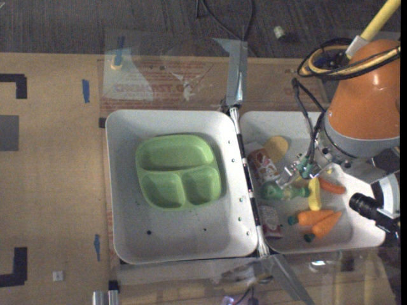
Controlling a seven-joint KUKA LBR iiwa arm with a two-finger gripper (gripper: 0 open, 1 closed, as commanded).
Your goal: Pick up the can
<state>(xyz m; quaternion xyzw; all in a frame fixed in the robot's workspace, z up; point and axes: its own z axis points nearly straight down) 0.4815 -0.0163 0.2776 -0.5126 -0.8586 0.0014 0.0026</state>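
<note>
**Can lies just left of the pincer, in the right bin**

The short cylindrical metal can with a red-and-white label lies on its side in the shallow white right-hand bin, close against the wall it shares with the left bin; its long axis runs roughly up and down the view, slightly slanted; the two-finger gripper hangs just to its right, above a green toy vegetable and a yellow piece; whether the pincer is apart or together cannot be told; nothing shows between them; a short shift leftward looks needed.

Faint, unreadable print marks the clear sheet behind the bins.
</note>
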